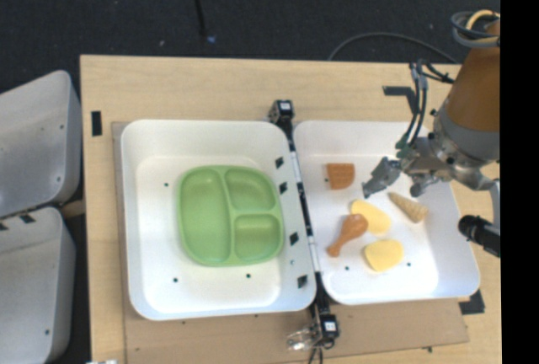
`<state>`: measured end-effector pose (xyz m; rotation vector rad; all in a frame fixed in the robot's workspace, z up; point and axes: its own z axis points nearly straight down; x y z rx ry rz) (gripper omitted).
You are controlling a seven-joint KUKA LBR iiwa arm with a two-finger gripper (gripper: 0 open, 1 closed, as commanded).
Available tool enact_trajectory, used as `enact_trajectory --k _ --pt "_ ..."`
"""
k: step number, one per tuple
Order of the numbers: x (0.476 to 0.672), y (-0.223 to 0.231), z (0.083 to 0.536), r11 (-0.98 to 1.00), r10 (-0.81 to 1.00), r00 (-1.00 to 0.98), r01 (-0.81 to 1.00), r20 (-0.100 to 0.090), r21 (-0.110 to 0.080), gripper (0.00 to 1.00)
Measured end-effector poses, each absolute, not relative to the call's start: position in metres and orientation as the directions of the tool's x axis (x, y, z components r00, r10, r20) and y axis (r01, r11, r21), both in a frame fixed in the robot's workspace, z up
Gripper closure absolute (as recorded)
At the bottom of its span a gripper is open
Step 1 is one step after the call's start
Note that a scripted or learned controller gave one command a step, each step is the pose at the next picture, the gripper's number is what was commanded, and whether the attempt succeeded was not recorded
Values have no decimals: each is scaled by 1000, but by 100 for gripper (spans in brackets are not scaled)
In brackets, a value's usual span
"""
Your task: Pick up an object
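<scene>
You have a light wooden bench (210,84) carrying two shallow white bins side by side, touching along their inner edges. The left bin (143,286) sits toward the bench's middle; the right bin (421,282) reaches close to its right end.

Place: robotics lab test cell | Evidence: pale wooden surface (210,84) on dark carpet; two shallow white bins (135,185) clamped side by side on it; grey-and-orange arm (472,101) with cabling right of the bins; toy foods (370,219) and green divided plate (227,215) inside the bins
</scene>
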<state>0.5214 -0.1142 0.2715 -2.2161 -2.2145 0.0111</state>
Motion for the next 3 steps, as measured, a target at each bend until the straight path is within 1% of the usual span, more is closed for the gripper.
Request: enact_trajectory --k 1,2,3 --pt "523 -114 278 2 1000 -2 1000 -1 2 0" --pt "515 -113 231 0 1000 0 1000 -1 -2 0" --pt "515 -116 188 -1 1000 1 1000 0 -4 0"
